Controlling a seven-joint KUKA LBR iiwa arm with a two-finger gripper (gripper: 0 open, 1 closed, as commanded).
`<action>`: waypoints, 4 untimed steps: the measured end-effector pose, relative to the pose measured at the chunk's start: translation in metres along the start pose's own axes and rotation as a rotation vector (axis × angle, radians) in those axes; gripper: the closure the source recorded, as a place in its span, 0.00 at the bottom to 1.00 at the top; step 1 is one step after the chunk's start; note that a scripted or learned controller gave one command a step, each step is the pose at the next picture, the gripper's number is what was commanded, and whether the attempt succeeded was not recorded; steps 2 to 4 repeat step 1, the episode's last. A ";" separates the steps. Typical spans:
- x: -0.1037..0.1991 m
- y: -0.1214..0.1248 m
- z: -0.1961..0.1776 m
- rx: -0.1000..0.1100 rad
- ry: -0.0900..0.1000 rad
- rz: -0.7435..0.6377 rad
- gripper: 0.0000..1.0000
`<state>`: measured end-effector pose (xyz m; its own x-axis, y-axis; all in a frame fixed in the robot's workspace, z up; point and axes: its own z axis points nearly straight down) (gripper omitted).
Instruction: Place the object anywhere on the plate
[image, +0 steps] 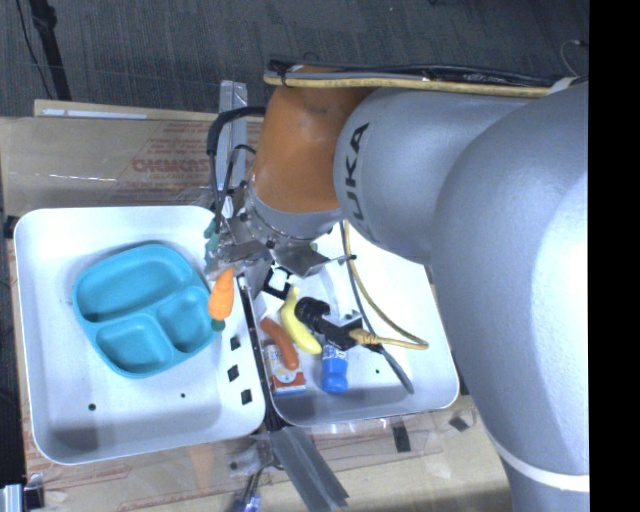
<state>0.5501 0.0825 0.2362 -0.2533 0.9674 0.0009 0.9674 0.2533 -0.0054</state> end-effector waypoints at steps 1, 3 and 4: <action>0.000 0.000 0.000 0.000 0.000 0.001 0.00; 0.000 0.000 0.000 0.000 0.000 0.001 0.00; 0.000 0.000 0.000 0.000 0.000 0.001 0.00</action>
